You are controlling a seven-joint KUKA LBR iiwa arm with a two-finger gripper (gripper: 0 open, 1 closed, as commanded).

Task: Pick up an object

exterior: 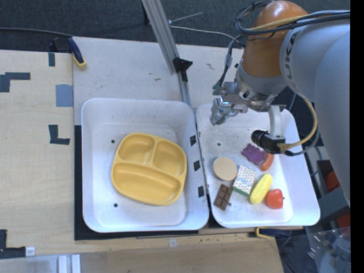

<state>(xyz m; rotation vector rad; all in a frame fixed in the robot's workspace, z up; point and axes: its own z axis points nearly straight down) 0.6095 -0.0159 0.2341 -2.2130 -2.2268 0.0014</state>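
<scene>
The arm (296,44) is seen reaching in over the far end of the right bin (301,209), with its gripper (220,114) hanging above bare bin floor near the far left corner. Whether the tool is spread or pressed together cannot be told.

In the left bin (91,152) a yellow divided plate (149,168) is laid.

The things to be picked are crowded in the near half of the right bin: a corn cob (260,188), a round cracker (224,168), a purple piece (252,153), a patterned packet (245,178), a tomato (274,198) and a chocolate bar (223,197).

A grasp is likely to be spoiled by this crowding: the corn cob, touching the packet and just beside the tomato, could be nudged aside or caught together with a neighbour. Its long axis is laid diagonally, from near left to far right.
</scene>
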